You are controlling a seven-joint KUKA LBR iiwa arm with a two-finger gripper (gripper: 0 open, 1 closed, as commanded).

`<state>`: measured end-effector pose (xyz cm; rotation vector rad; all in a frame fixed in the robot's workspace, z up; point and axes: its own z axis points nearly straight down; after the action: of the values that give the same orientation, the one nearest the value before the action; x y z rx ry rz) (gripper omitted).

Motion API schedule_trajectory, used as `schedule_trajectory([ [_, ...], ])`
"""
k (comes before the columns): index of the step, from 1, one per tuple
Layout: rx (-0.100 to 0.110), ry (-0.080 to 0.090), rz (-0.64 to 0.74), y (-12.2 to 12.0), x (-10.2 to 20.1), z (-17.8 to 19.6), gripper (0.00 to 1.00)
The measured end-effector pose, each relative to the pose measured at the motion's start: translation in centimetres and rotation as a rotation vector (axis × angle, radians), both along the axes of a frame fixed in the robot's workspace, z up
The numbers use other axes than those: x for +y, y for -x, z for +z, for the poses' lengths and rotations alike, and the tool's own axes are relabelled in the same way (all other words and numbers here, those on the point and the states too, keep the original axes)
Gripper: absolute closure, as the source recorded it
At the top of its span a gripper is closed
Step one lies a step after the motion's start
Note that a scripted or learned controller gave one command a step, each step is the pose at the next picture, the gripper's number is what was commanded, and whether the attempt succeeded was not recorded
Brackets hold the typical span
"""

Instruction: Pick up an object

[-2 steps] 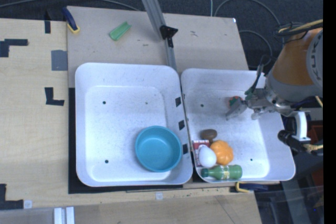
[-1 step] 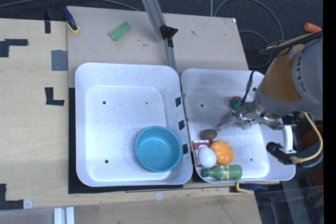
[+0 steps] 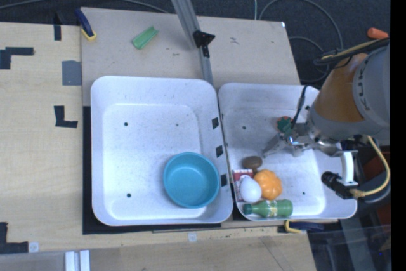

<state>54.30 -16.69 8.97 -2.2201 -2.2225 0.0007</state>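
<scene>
Five small items crowd the right bin's [image 3: 298, 95] near corner while the gripper [image 3: 274, 146] hovers just above them, fingers spread and empty, needing a descent onto the brown piece [image 3: 252, 162].

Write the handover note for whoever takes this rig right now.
End effector: low inside the right bin, nothing visibly between its fingers.
Things: brown piece, orange fruit, white egg, red-and-white box and green bottle clustered at the right bin's near-left corner; blue bowl in the left bin.
Done: no object lifted.
Left: grasp one and raise it.
</scene>
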Motion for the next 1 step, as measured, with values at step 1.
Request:
schedule_trajectory([
  [1,0.001,0.000,0.001,0.00,0.06,0.98,1.00],
])
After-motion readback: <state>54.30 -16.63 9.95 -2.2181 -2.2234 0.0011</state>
